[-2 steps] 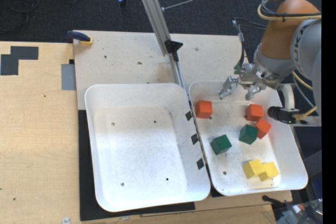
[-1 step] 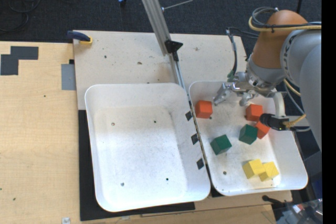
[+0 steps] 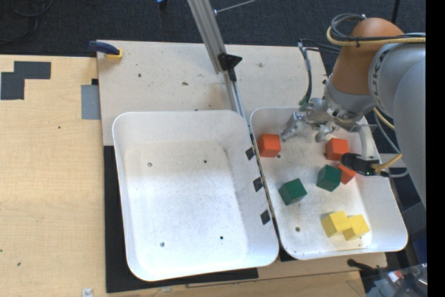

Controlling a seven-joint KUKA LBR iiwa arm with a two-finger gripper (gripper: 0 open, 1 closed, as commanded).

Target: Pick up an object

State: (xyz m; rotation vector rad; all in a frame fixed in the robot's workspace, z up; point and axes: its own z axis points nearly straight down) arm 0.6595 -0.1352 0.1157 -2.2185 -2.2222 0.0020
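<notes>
Hovering over the far end of the right-hand shallow white plastic bin [image 3: 389, 236]: the grey arm's two-finger metal gripper [image 3: 311, 123], fingers spread apart and gripping nothing.

Lying just left of and slightly nearer than the spread fingertips, apart from them: a small orange block [image 3: 269, 145], close beside the bin's left wall. Sitting just right of the gripper: a second orange block [image 3: 336, 147], with a third orange piece [image 3: 347, 174] peeking out beside a dark green cube [image 3: 328, 178]. Resting nearer the bin's middle: another dark green cube [image 3: 293, 190]. Lying well apart from the gripper at the near end: a yellow blocky piece [image 3: 344, 225]. Sitting alongside on the left: the second white bin [image 3: 139, 129].
</notes>
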